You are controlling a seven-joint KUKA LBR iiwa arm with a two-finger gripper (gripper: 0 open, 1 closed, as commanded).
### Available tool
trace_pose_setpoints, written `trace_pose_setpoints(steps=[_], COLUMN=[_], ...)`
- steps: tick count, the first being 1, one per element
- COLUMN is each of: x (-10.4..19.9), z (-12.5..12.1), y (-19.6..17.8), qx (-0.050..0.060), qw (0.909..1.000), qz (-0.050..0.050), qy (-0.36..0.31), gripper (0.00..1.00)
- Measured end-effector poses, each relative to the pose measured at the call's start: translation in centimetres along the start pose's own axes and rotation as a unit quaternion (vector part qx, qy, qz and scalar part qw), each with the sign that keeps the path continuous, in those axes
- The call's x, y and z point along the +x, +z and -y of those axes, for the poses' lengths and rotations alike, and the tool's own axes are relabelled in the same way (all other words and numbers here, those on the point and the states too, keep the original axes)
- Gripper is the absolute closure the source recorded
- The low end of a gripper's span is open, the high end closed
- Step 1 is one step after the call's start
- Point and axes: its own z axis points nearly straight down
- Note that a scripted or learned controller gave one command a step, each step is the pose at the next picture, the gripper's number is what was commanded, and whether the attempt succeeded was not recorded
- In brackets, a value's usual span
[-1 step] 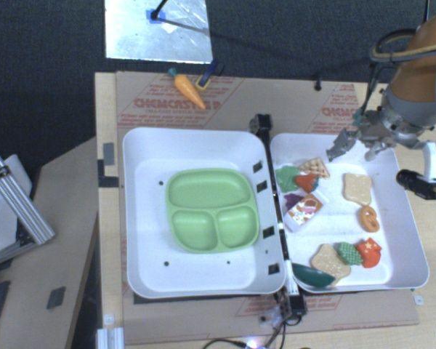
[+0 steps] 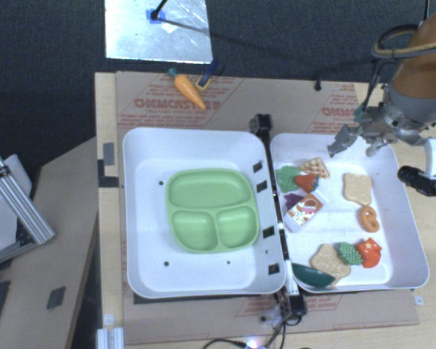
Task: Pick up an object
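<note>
In the camera view, the gripper [image 2: 357, 140] is hovering with fingers spread and nothing between them over the far edge of the right bin [image 2: 410, 227]. The toy foods, such as a bread slice [image 2: 357, 188] and pretzel [image 2: 368, 219], are lying untouched inside, so the pick is not yet begun.

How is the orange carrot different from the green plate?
The carrot is orange with a green tip; the green plate is pale green all over. The carrot is small and thin; the plate is wide, with three compartments. The carrot lies on the cardboard behind the bins; the plate sits inside the left bin. Both lie flat, away from the gripper.
</note>
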Motion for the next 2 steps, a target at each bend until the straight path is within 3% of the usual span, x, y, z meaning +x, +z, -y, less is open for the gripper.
trace_pose_setpoints(steps=[2], x=[-0.3], z=[1.1], y=[10.6], qx=[-0.001], qw=[1.0], qz=[0.001], qy=[0.001], gripper=[0.0])
